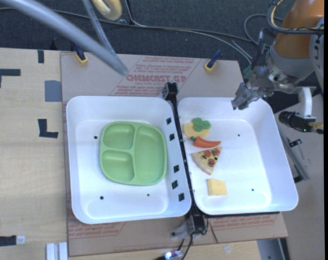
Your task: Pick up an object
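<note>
arm: grey KUKA arm with the orange band [307,7] comes in from the right, wrist above the far right corner of the right bin
gripper: two-finger gripper [241,103] hangs over the far rim of the right shallow white bin [280,161], well apart from every item in it
fingers: dark and small at this angle, can't tell if spread or pressed together; nothing visible between them
left bin: left shallow white bin [83,199] holds a light green three-compartment plastic tray [133,153], lying flat, roughly centred
right bin: four toy food pieces in a loose column near its left wall
item 1: yellow-and-green toy food piece [197,127], farthest of the column, type unclear
item 2: orange-red toy carrot or pepper with green tip [207,142], just beside item 1 on the near side, may be touching, can't resolve
item 3: toy pizza slice with red and green toppings [207,159], just below the orange-red piece
item 4: pale yellow square toy cheese block [217,187], nearest the camera, apart from the pizza slice
base: both bins sit side by side on a brown cardboard sheet [153,75] on the light wood bench [23,161]
</note>
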Motion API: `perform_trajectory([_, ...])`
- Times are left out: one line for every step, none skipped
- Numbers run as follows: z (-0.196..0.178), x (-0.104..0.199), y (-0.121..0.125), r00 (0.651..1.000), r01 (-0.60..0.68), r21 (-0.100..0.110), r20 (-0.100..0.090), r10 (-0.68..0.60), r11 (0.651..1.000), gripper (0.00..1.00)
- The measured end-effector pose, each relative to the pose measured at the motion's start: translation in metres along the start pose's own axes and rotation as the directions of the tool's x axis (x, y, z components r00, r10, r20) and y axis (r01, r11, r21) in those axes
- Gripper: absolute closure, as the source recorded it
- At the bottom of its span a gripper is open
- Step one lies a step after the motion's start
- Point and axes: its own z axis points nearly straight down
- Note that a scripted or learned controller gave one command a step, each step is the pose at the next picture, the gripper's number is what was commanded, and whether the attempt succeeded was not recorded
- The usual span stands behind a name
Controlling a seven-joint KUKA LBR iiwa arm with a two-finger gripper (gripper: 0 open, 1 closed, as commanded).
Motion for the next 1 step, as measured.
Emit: perform_trajectory([0.0130, 0.0482, -0.0148, 1.000, -0.001, 0.000, 0.000, 0.001, 1.000, 1.00])
